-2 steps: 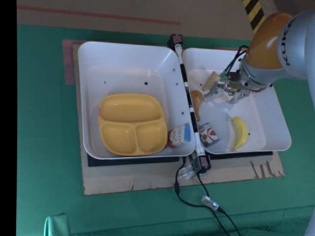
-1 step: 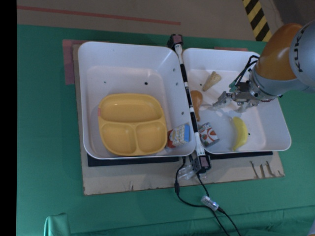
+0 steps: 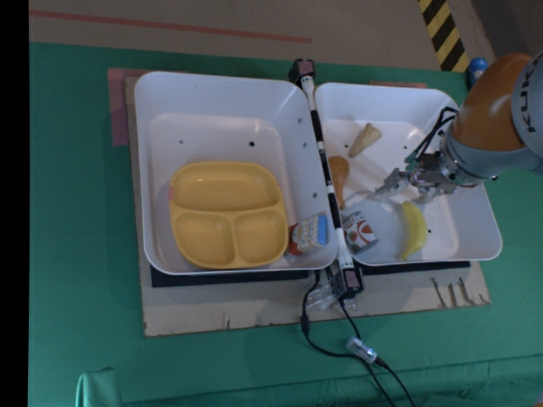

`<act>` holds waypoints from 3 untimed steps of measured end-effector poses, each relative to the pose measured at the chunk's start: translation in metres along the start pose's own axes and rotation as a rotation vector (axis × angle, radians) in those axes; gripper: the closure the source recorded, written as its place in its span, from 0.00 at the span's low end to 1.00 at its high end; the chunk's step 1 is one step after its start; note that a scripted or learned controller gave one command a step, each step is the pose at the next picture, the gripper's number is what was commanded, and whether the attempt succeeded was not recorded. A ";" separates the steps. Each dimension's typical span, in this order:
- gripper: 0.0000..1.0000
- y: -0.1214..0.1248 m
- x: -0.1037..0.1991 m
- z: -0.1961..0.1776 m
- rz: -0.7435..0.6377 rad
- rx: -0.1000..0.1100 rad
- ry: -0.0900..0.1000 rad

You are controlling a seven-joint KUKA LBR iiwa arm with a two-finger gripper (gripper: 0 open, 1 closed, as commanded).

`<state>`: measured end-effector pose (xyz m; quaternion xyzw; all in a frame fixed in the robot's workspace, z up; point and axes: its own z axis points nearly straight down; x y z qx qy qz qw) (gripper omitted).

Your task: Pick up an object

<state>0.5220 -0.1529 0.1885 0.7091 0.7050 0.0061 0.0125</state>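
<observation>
The right bin point(image 3: 471, 227) holds a yellow banana point(image 3: 413, 229), a red and white carton point(image 3: 360, 231), a brown pear-shaped piece point(image 3: 338, 176) by the divider, and a pale cone-shaped piece point(image 3: 366, 138) toward the back. My gripper point(image 3: 397, 183) hangs over the middle of this bin. It sits just above and left of the banana's top end and right of the brown piece. Nothing shows in its grasp. The grey arm with its orange band point(image 3: 496, 113) reaches in from the right.
In the left bin point(image 3: 212, 100) lies a yellow divided plate point(image 3: 227, 214), with a small blue and white carton point(image 3: 309, 232) against its right wall. A black divider rail point(image 3: 321, 155) runs between the bins. Cables point(image 3: 356, 346) trail across the green bench at the front.
</observation>
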 end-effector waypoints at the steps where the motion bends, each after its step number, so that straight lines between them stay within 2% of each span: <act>1: 0.00 -0.035 0.018 -0.001 0.003 -0.003 -0.005; 2: 1.00 -0.033 0.014 -0.015 0.012 -0.015 -0.010; 3: 1.00 0.000 0.046 -0.154 0.000 0.016 0.004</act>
